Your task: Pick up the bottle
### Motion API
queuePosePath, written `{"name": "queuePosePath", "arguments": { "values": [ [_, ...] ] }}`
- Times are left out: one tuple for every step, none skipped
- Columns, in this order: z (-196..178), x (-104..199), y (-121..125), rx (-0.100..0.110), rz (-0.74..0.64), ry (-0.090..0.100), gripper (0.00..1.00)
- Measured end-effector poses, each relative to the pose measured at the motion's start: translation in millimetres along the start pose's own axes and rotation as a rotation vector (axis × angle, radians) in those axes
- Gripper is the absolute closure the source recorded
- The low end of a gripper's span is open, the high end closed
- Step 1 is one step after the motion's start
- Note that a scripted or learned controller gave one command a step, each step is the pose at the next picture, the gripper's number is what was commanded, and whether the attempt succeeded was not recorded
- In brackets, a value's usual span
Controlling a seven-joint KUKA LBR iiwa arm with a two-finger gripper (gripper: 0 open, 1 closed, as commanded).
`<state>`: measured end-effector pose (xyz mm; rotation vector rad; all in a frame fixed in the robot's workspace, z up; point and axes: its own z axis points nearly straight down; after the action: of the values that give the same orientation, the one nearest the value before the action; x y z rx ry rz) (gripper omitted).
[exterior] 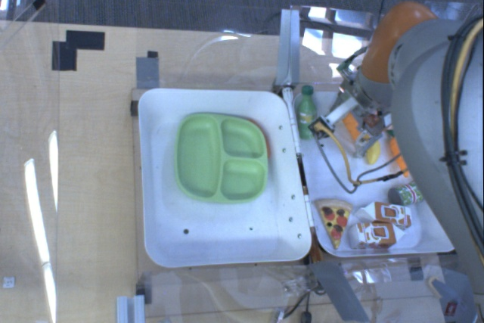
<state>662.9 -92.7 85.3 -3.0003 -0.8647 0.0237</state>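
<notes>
1. The pincer (370, 125) is hanging over the far half of the right bin (333, 185), under the arm's orange band (393, 30); whether it is spread or pressed together, I cannot tell, since its tip is blurring into the clutter beneath it.
2. Just below the pincer, a yellow item (373, 153) and some orange pieces (349, 125) are lying on the bin floor; their exact shapes are too small to make out.
3. The bottle (305, 111), green with a green cap, is standing or leaning at the far left corner of the right bin, against the wall shared with the left bin, apart from the pincer.
4. A black and yellow cable (340, 163) is looping across the middle of the right bin.
5. A toy pizza slice (334, 220) is lying at the near left corner of the right bin, with brown-and-white packets (384, 227) beside it along the near edge.
6. A light green divided plate (222, 156) is sitting in the middle of the left bin (219, 238).
</notes>
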Motion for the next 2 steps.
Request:
{"name": "queuePosePath", "arguments": {
  "values": [
    [-1.5,-2.4,4.5,-0.005,0.005,0.002,0.00],
    [-14.7,2.4,5.6,-0.022,-0.003,0.017,1.00]
  ]
}}
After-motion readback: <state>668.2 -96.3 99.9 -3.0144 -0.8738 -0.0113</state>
